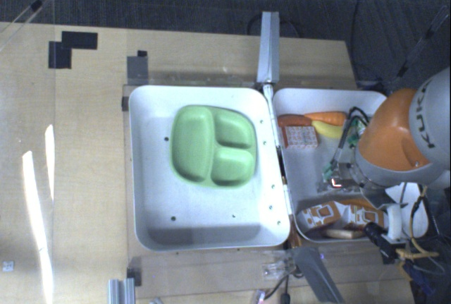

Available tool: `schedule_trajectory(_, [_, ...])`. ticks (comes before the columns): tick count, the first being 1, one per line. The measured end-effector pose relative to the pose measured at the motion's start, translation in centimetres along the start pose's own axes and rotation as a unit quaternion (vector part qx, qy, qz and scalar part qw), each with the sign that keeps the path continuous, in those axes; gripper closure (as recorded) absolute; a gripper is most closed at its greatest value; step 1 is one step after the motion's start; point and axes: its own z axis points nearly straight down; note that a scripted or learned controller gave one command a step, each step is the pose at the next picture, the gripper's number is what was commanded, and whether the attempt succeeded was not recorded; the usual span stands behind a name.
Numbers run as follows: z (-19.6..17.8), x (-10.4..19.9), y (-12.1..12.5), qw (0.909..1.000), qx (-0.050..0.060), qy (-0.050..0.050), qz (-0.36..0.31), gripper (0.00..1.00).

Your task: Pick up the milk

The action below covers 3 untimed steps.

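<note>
Left bin (pixel 144 175) holds green tray (pixel 213 144). Arm (pixel 402 137) hangs over right bin (pixel 301 175). Milk carton (pixel 338 214) lies flat at near wall, w/ carrot (pixel 325 116), banana (pixel 328 129) at far end. Gripper (pixel 338 179): state can't be told.

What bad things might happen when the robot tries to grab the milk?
1. The right bin is crowded: a carrot, a banana and a red-topped packet lie close together, so the arm might bump or grab the wrong one.
2. The brown-and-white carton lies flat against the bin's near wall, which probably makes it awkward to grip.
3. The arm covers part of the bin, hiding things beneath.
</note>
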Motion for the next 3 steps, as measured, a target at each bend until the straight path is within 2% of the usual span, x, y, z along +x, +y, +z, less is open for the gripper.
schedule_trajectory(1, [-1.1,0.1,0.3,1.0000,-0.003,0.000,-0.001,1.00])
schedule_trajectory(2, [-1.1,0.1,0.3,1.0000,-0.003,0.000,-0.001,0.00])
schedule_trajectory(3, [-9.4,4.0,8.5,0.9985,0.008,0.002,0.054,0.00])
